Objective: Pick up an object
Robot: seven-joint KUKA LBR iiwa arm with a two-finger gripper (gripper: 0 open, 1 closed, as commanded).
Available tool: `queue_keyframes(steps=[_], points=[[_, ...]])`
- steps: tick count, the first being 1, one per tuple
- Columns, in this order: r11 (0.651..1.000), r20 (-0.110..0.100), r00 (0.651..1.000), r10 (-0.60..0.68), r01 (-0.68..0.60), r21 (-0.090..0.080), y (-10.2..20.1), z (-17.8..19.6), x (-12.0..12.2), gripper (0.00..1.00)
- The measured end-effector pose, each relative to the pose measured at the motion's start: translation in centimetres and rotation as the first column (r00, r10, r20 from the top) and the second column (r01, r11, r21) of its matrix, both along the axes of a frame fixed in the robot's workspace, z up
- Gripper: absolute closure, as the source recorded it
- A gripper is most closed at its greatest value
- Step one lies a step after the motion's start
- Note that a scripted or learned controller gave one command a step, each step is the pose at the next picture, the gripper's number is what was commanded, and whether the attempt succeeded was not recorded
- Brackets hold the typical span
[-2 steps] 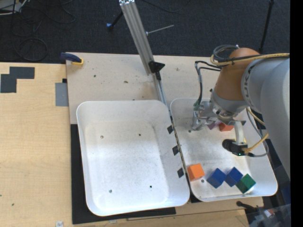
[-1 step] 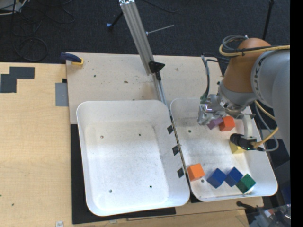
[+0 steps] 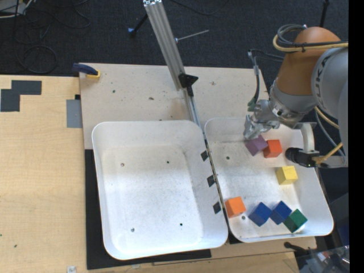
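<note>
Purple cube [image 3: 256,145]: resting on right bin [image 3: 318,209] floor, touching orange cube [image 3: 273,148]. Gripper [image 3: 253,131] directly above it; grasp state cannot be told. Lift outstanding.

arm [image 3: 310,73], purple cube [image 3: 256,145], right bin [image 3: 318,192]

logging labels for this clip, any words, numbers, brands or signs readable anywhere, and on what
No readable text anywhere.
The slanted aluminium bar has a small black-and-white checker marker at its top end: a pattern, no letters.
The coloured blocks, e.g. the purple block, have plain faces.
The bins, e.g. the left bin, bear only specks.
</note>
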State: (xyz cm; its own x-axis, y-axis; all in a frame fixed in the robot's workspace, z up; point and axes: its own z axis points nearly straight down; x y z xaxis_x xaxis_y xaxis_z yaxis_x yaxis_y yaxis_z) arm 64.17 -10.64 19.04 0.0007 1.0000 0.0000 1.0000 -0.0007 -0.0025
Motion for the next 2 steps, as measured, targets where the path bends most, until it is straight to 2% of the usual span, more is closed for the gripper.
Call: queue_keyframes(steps=[1, 2], points=[[1.0, 0.006, 1.0, -0.001, 0.001, -0.001, -0.7, 5.4, -0.7, 1.0], [1.0, -0.001, 1.0, 0.003, -0.003, 0.002, 4.1, 6.2, -3.0, 1.0]])
